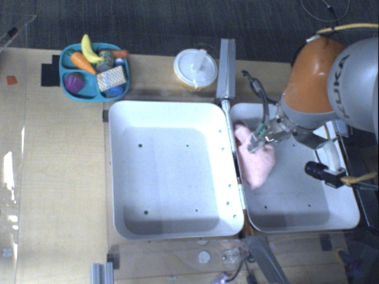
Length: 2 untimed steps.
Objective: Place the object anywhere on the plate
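Pink cloth point(254, 158) lies in the right bin point(308, 218), against that bin's left wall, directly under and touching the gripper point(258, 139). Whether the tool's tips are apart, together or clamped on the fabric cannot be told; they sit low over the cloth's upper part. Left of the tool is the left bin point(172, 164). Up and far left stands a blue tray of toy food point(93, 71); up-left, a white lidded cup point(195, 68).
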### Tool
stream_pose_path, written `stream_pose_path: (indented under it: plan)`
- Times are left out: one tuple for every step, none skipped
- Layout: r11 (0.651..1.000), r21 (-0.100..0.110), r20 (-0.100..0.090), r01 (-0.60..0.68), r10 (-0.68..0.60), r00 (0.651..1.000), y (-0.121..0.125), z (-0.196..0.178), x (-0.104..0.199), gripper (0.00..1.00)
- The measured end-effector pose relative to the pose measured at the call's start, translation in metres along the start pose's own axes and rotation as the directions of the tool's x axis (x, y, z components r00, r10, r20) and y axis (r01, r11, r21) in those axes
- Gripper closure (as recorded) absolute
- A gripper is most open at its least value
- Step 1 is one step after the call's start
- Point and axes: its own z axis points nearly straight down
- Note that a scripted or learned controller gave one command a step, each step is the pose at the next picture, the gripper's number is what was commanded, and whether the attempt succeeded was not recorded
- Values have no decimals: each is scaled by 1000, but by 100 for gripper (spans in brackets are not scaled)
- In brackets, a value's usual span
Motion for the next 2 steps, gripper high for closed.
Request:
stream_pose_path:
  plan:
    - [1000, -3, 1, 7, -7, 1000, 3, -41, 0, 100]
    - [917, -3, 2, 398, -398, 917, 17, -53, 49, 100]
